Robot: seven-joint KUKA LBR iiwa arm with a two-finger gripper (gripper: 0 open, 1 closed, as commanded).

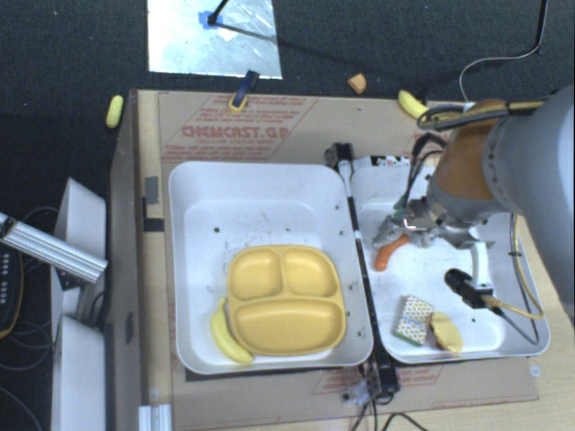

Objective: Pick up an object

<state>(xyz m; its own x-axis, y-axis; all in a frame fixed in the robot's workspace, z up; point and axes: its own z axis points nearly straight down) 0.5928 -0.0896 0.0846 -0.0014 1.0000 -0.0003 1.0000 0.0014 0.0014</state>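
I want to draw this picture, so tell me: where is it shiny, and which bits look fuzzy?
In the camera view, the silvery sheet on the dark floor gives the strongest glare; the white bins look bright and evenly lit, with soft shadows under the yellow divided plate. The whole picture is slightly soft, and the gripper near the orange carrot is too fuzzy to make out clearly.

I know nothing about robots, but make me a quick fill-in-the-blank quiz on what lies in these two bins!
1. The yellow divided plate lies in the ____ bin.
2. The banana lies against the plate's ____ edge.
3. The claw hovers by an ____ carrot.
4. The checkered block shares the ____ bin with it.

Missing words: left; left; orange; right
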